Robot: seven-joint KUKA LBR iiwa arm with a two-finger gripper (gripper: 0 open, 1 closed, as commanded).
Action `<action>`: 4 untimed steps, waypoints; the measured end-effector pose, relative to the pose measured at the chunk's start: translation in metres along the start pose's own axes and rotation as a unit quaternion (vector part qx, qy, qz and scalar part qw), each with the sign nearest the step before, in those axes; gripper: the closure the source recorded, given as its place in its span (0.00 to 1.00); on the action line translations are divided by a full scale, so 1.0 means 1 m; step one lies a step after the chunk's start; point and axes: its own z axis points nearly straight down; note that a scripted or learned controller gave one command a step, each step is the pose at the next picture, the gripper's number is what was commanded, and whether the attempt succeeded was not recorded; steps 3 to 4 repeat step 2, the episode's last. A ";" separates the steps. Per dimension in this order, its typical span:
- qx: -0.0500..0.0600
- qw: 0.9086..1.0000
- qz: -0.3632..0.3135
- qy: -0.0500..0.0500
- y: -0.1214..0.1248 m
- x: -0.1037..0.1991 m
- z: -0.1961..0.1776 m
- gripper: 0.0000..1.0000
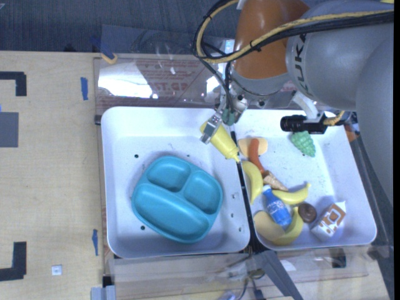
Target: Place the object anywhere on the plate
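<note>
A blue divided plate (178,197) lies in the left bin (119,167), toward its front. My gripper (227,117) hangs over the rear end of the wall between the two bins. Its fingers are shut on a yellow bottle-like object (222,141) with a grey tip. The object slants down from the fingers and hovers over the divider, just behind and to the right of the plate. The grey arm with its orange band (269,17) covers the rear of the right bin.
The right bin (359,186) holds bananas (275,195), a small blue bottle (277,209), a green toy (304,142), an orange-and-cream piece (255,150), a brown round item (307,212) and a white-and-orange box (330,219). A clear sheet (156,80) lies behind the left bin.
</note>
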 end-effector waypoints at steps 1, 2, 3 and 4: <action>-0.001 0.996 -0.085 -0.001 0.010 0.077 0.061 1.00; -0.003 0.996 -0.084 -0.002 0.010 0.075 0.059 0.00; -0.003 0.996 -0.084 -0.002 0.010 0.075 0.059 0.00; -0.003 0.996 -0.084 -0.002 0.010 0.075 0.059 0.00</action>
